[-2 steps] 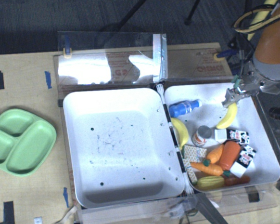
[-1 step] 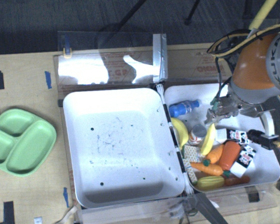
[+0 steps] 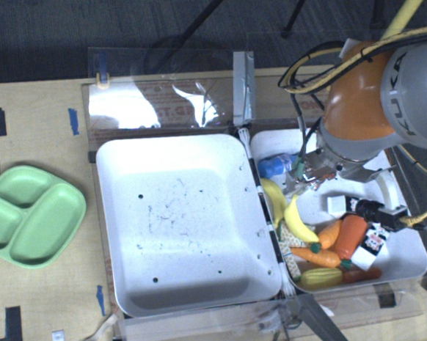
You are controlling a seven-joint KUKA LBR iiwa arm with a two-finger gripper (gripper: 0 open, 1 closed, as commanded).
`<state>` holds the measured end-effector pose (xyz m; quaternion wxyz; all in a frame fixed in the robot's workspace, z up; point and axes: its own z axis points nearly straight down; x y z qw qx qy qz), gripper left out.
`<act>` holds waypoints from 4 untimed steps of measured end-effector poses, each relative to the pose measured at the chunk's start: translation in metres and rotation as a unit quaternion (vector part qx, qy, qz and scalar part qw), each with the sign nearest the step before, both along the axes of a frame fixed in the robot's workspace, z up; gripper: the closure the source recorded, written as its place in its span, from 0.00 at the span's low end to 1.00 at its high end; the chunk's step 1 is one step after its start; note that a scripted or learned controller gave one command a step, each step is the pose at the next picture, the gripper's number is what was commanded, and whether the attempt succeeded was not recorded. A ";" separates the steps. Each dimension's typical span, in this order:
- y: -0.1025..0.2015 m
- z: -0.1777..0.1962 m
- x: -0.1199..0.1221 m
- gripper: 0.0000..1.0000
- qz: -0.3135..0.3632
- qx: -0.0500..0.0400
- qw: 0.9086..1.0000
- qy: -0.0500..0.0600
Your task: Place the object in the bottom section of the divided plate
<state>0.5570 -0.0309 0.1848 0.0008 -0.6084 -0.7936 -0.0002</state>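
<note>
While the gripper (image 3: 307,175) hung over crowded toy food in the right bin (image 3: 411,255), finger state unclear, a grasp risked snagging two items, far from the green divided plate (image 3: 31,215).

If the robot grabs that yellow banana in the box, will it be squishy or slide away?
The banana looks like smooth, glossy toy plastic, so it is probably stiff and light, and may slip between fingers. Its curved shape could let it rock or twist when pushed. It lies crowded against a carrot in the right bin, so neighbours may shift too.
</note>
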 end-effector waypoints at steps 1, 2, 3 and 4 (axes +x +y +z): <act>0.064 0.028 -0.065 1.00 0.111 0.000 0.994 0.001; 0.167 0.064 -0.016 1.00 0.044 0.000 0.999 -0.001; 0.227 0.009 0.017 1.00 0.112 0.000 0.994 -0.002; 0.227 0.009 0.017 0.00 0.112 0.000 0.994 -0.002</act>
